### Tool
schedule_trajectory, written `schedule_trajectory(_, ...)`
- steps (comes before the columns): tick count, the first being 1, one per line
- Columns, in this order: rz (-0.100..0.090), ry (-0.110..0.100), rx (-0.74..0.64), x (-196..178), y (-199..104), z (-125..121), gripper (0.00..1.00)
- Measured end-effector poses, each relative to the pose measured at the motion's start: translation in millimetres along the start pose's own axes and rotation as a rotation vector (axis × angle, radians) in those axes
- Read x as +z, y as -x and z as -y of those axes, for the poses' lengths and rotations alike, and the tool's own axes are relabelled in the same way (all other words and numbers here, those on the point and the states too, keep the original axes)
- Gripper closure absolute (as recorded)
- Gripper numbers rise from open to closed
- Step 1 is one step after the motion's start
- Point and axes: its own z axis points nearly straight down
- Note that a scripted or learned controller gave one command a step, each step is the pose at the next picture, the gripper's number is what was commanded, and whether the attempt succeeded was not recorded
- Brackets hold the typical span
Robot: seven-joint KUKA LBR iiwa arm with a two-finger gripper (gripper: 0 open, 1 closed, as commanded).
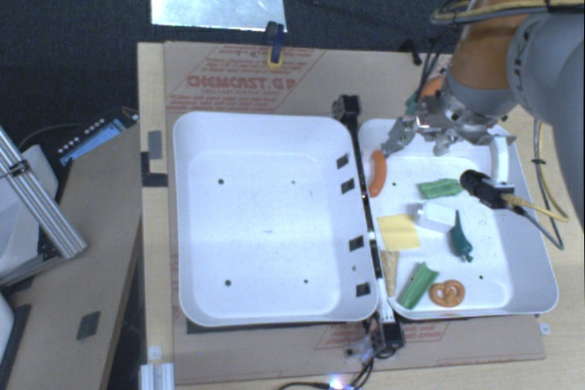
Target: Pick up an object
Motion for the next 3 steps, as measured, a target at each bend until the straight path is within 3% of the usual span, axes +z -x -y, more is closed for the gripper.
schedule_trajectory(1, 0.0, 0.002, -0.001, 96.0, 19.3, -5.4, 0.0)
schedule_trajectory(2, 0.0, 0.006, -0.002, 81.8, 18.5, -6.4, 1.0)
schedule_trajectory(3, -0.004, 0.013, -0.013, -7.4, -76.6, -14.9, 1.0)
